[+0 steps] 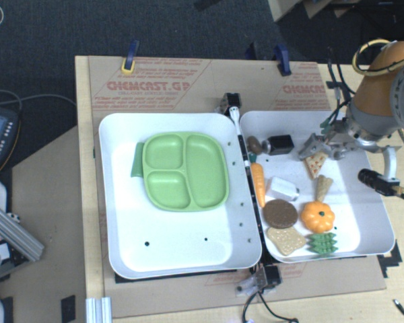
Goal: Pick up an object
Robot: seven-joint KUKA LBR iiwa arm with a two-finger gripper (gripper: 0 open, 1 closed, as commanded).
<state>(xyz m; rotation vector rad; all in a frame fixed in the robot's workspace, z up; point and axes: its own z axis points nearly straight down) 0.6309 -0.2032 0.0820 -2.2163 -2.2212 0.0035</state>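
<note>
While the tool [325,144] hangs just above the pizza slice [315,165] in the right bin [373,215], I cannot tell its state; the pumpkin [318,217] lies below that slice.

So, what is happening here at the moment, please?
A robot arm reaches in from the right and has its gripper low over the right bin, just above a pizza-slice toy. Nothing is visibly held yet. The right bin also has a carrot, a small pumpkin, a brown round cookie and other toy food. The left bin holds a green divided plate.
</note>
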